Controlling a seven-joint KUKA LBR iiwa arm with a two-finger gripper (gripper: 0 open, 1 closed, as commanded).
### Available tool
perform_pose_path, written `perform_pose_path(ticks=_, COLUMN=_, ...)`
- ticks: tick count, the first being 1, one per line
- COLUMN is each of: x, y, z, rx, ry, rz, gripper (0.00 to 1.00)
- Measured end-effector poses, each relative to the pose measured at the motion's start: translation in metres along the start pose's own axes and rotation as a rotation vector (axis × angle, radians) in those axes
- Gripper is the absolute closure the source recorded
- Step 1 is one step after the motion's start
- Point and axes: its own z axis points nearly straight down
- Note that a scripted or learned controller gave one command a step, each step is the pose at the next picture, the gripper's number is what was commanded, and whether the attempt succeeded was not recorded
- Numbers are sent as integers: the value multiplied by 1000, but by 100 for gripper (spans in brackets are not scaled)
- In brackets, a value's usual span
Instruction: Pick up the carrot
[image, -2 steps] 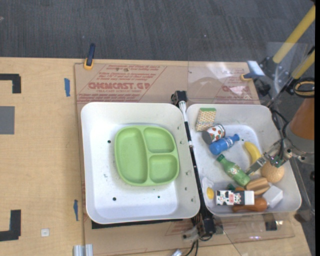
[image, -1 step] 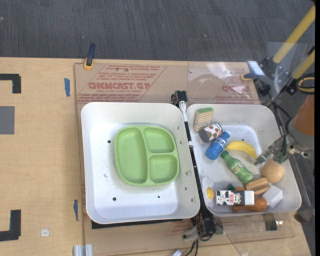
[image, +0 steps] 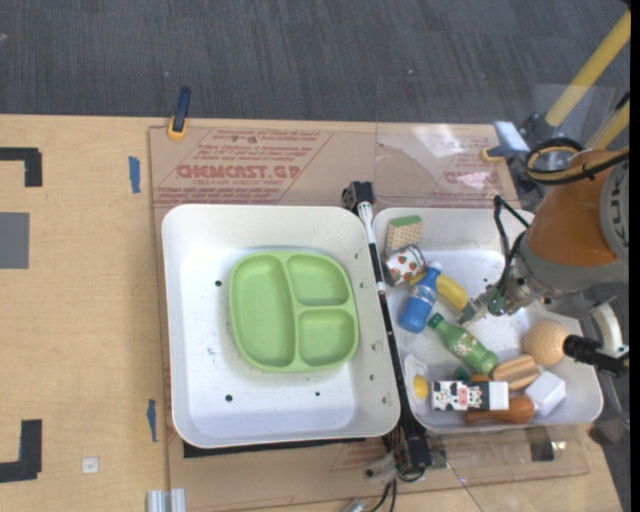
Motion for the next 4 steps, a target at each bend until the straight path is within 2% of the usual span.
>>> perform_pose_path(ticks=1, x=-84, y=-9, z=6, rx=-3, ry=-9, rz=-207, gripper=100)
perform_pose_path(ticks=2, x=-77, y=91, z=8, rx=2, ry=-2, rz=-210, gripper=100)
perform_pose_path(ticks=3, x=-75, y=87, z=8, rx=19, ry=18, rz=-207, gripper=0)
perform_pose_path(ticks=4, x=-114, y=59, z=-270, rx=-8, ry=-22, rz=-493, gripper=0)
